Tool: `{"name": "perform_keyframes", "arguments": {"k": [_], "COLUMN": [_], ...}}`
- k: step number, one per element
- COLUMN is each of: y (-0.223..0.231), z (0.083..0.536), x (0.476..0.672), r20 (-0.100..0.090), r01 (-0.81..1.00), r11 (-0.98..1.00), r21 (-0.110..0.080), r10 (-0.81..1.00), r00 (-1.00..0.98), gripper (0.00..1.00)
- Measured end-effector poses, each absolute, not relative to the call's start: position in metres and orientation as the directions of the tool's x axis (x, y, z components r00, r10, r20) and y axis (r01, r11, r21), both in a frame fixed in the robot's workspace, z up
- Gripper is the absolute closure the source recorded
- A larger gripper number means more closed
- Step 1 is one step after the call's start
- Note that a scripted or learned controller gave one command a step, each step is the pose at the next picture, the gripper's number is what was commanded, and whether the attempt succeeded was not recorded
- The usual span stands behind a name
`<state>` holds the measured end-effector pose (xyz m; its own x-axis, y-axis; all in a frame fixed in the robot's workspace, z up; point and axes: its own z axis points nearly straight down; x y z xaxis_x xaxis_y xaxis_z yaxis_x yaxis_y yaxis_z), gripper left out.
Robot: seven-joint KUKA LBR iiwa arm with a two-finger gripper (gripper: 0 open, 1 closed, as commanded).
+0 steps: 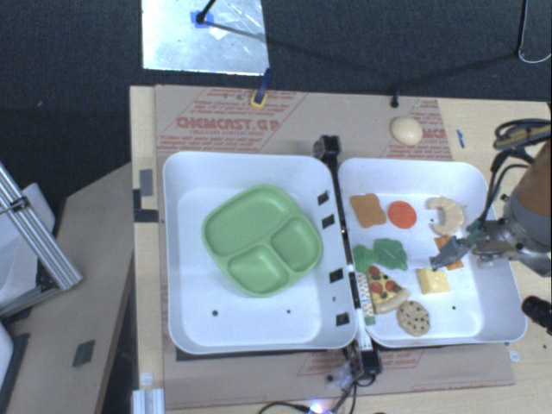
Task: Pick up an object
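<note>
The right bin (483, 317) holds play food: a toast slice (367, 210), a red tomato slice (402, 214), a croissant (446, 215), green lettuce (381, 254), a pizza slice (385, 288), a cookie (414, 318) and a yellow cheese cube (433, 280). My gripper (451, 251) reaches in from the right and hangs low over the bin, just above the cheese cube and below the croissant. A small orange piece (448, 261) lies right under its tip. Whether anything sits between the fingers cannot be made out.
The left bin (185, 231) carries a green divided plate (263, 240). A black hinge strip (343, 240) runs between the bins. A beige egg-like ball (406, 129) rests on the cardboard behind the right bin. Cables (517, 136) hang at the right edge.
</note>
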<state>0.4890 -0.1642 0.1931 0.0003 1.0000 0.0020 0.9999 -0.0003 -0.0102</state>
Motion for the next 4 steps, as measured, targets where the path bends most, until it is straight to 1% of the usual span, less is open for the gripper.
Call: {"name": "perform_keyframes", "arguments": {"k": [1,2,3,4], "y": [-0.164,-0.162,-0.162,-0.162], "z": [0.199,0.137,0.086,0.104], "x": [0.492,0.497,0.498,0.503], "r20": [-0.001,0.001,-0.001,-0.001], "r01": [1.000,1.000,1.000,1.000], "r11": [0.003,0.002,0.001,0.003], "r21": [0.001,-0.003,0.002,0.014], "r10": [1.000,1.000,1.000,1.000], "r00": [-0.003,-0.002,-0.001,-0.003], "gripper": [0.00,0.00,0.00,1.00]}}
